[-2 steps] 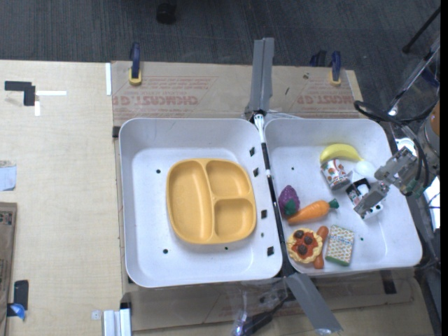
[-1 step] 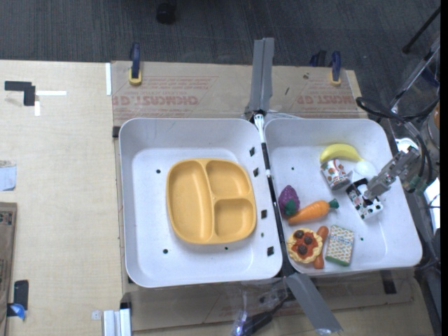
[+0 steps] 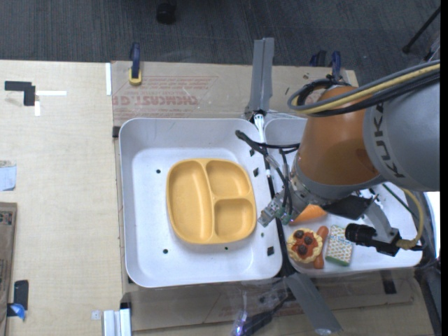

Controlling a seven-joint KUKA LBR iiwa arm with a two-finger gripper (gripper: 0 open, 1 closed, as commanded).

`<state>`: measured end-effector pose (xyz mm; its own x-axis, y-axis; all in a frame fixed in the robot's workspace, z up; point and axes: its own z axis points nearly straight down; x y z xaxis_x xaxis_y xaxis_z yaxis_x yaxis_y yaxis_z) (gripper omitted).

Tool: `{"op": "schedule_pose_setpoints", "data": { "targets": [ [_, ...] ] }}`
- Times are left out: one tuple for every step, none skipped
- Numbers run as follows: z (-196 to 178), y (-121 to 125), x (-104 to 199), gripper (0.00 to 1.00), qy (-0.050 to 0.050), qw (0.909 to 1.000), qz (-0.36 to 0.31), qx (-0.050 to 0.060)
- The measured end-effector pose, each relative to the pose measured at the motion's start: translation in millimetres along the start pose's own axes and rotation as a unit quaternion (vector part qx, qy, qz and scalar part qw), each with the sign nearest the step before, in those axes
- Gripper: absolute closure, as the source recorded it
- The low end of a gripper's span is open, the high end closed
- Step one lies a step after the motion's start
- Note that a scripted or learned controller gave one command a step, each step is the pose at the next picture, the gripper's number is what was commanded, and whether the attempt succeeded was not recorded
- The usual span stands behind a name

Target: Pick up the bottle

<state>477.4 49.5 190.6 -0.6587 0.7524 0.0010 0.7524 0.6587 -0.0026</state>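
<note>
one arm (image 3: 336, 145) low over the right bin (image 3: 280, 127)
bottle probably under that arm, exact spot impossible to tell; gripper open or closed, likewise. likely light, stiff, slick plastic; best pinched across the body's middle.

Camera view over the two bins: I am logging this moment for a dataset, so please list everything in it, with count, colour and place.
Shallow white plastic bins: two, white, side by side on the bench; the right one is mostly covered by the arm.
Divided yellow plastic plate: one, yellow, three compartments, middle of the left bin.
Toy tart with berries: one, yellow with red and dark berries, front of the right bin.
Small patterned block: one, pale with green edge, right of the tart.
Orange pieces: orange-red, by the tart, partly hidden.
Blue clamps: two, at the bench's far edge.
Bottle: I cannot make one out.
Grey arm with orange band: one, over the right bin.
</note>
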Motion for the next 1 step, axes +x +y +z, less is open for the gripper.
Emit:
{"op": "schedule_pose_setpoints", "data": {
  "targets": [
    [-110.8, -52.0, -62.7, 1.0, -0.002, 0.9998, -0.018, -0.001]
  ]
}}
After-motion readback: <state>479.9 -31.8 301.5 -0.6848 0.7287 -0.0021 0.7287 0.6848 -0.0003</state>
